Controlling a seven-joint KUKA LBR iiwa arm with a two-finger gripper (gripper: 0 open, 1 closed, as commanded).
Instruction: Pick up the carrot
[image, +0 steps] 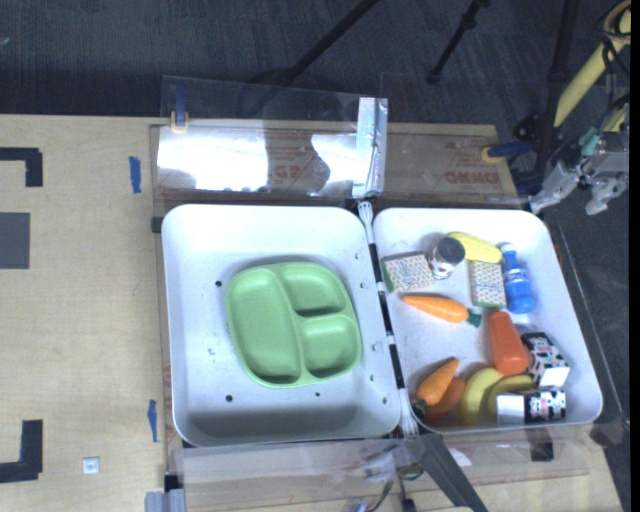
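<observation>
So the carrot (437, 307) is sitting in the right bin (575, 300), roughly mid-bin toward its left side, lying flat with the pointed end aimed at the divider between the two bins and the green stub facing right. It's got a little breathing room of its own, which I'd guess is handy — the patterned card (407, 272) sits just above it, the small tin (446, 256) near that, and the orange bottle (506, 343) starts just past its green end. Everything in there looks simply tipped in, a loose jumble piled toward the near-right corner, not arranged at all.

My tool (596, 170) is parked up beyond the bin's far-right corner, off the bins, and it's too blurry and tangled with cabling for me to say if it's released or clenched — can't tell. Nothing's visibly in it.

Left bin (190, 300) has the green divided plate (295, 322) lying flat in the middle, probably just there as clutter for other tasks.

Lower down in the right bin: an orange-ish fruit (438, 384), a banana (487, 388), and a couple of black-and-white cartons (543, 375). The blue bottle (516, 281) lies by a yellow thing (474, 247).

Writing — there's reddish print on the cardboard (450, 172) behind the bins, but it's upside down and I honestly can't read it. The labels on the cartons are too small too.
</observation>
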